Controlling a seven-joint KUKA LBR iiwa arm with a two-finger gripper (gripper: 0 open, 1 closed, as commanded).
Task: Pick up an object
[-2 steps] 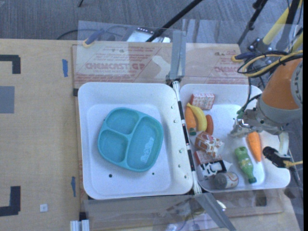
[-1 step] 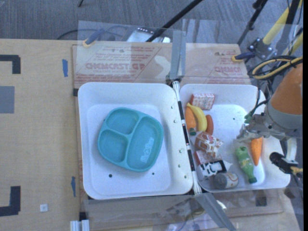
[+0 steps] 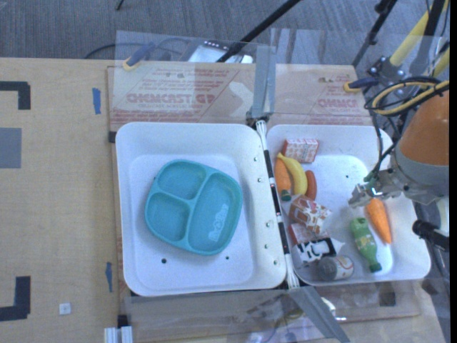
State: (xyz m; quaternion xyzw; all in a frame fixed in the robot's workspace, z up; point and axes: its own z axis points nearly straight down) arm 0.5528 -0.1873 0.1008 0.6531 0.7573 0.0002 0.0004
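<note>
Over the right-hand shallow white plastic bin [image 3: 343,164], seen from the fixed overhead camera, the two-finger gripper [image 3: 370,190] hangs at the top of a tapered orange toy carrot [image 3: 379,220], which lies near the bin's right side; whether the gripper is open, closed or pinching the carrot I cannot tell, since the wrist hides the tips. The carrot looks like the likeliest target. To do this well, I judge the gripper should straddle the carrot across its narrow width near the thick end, keep clear of the green plastic bottle [image 3: 365,243] just beside it, close firmly, and lift straight up. Counting the right bin: one carrot, one green bottle, one yellow toy banana [image 3: 295,175], one small pink-and-white carton [image 3: 300,149], one crumpled red-and-white wrapper packet [image 3: 310,216], one black-and-white carton [image 3: 316,249] and one round tin can [image 3: 335,266]. Across the divider, the left shallow white bin [image 3: 136,143] holds one teal three-compartment plastic plate [image 3: 193,206], well apart from the gripper.
</note>
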